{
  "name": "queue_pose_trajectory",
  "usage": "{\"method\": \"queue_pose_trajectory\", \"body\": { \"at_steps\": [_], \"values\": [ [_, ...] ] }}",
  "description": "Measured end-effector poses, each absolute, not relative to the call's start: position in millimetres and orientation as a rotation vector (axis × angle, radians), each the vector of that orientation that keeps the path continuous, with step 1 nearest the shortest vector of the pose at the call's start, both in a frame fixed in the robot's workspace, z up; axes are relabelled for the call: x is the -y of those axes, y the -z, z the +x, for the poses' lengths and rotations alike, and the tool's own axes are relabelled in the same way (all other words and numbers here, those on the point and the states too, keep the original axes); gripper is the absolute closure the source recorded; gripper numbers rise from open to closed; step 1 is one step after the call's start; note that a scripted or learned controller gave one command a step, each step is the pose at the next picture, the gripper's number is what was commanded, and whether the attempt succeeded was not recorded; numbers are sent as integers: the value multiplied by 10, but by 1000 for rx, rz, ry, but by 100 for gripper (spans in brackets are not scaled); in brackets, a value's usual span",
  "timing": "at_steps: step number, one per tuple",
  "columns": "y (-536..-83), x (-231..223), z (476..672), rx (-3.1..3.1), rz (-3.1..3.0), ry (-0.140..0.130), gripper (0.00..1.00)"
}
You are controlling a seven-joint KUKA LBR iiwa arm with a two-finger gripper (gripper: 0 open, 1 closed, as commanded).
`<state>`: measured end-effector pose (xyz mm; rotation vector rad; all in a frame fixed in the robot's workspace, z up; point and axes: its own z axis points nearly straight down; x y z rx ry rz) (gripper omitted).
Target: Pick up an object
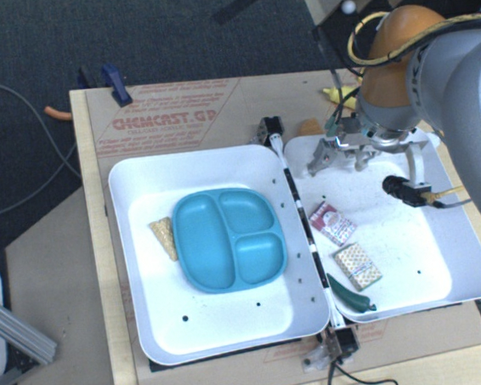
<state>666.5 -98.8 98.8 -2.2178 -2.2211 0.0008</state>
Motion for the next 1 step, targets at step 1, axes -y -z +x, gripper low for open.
{"method": "queue_pose_trajectory", "body": {
  "at_steps": [1],
  "values": [
    [-845,979,6600,2220,-2220,-3,0]
  ]
}}
